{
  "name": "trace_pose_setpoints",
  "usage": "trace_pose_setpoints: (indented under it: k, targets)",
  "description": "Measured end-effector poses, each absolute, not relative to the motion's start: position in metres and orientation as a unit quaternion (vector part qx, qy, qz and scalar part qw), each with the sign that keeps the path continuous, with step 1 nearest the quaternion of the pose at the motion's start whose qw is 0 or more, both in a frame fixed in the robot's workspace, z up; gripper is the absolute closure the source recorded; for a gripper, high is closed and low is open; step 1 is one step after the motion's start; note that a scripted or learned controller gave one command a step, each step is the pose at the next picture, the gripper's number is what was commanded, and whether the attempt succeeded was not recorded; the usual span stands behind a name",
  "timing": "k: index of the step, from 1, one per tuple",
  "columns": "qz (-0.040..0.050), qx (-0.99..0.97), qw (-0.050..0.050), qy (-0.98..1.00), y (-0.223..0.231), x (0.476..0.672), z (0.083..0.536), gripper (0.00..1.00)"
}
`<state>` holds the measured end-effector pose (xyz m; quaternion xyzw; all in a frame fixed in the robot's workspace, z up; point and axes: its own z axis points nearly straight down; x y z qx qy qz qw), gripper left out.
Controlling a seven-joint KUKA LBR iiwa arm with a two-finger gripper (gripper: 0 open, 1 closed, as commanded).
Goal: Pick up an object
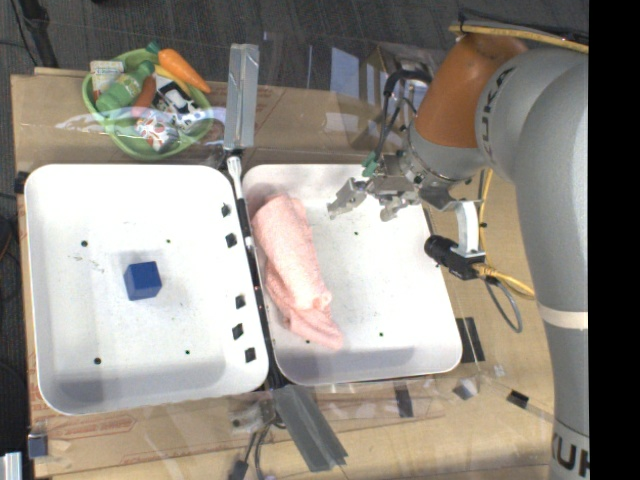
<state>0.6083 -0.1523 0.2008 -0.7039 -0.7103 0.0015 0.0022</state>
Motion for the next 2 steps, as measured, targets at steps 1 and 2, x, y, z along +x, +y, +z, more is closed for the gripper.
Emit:
trace_pose_setpoints:
  k: [1,2]
  targets:
    - [0.0012,-0.742,0.0,-0.67,-0.168,0.573,0.258,0.0]
    - [0.0018,-0.686,0.003,-0.727,-0.115,0.535,0.111,0.0]
